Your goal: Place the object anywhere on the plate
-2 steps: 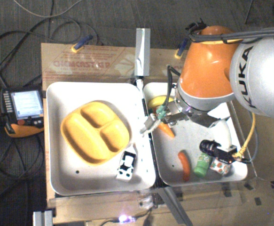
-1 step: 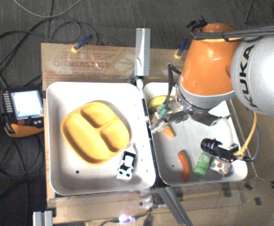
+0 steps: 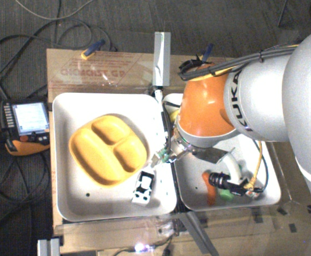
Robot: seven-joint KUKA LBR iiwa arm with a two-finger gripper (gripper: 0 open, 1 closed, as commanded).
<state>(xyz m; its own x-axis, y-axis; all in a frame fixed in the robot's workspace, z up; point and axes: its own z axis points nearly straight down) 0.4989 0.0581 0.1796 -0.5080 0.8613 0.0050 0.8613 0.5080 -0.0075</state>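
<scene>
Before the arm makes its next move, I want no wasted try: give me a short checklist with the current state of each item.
1. Yellow plate lies flat in the left bin: ok.
2. Plate compartments free for a drop: ok.
3. Object visible between the fingers of the gripper: cannot tell.
4. Gripper over the plate: not ok, it sits at the divide between the bins.
5. Black-and-white object clear of the plate: ok, it lies beside the plate's lower right edge.
</scene>
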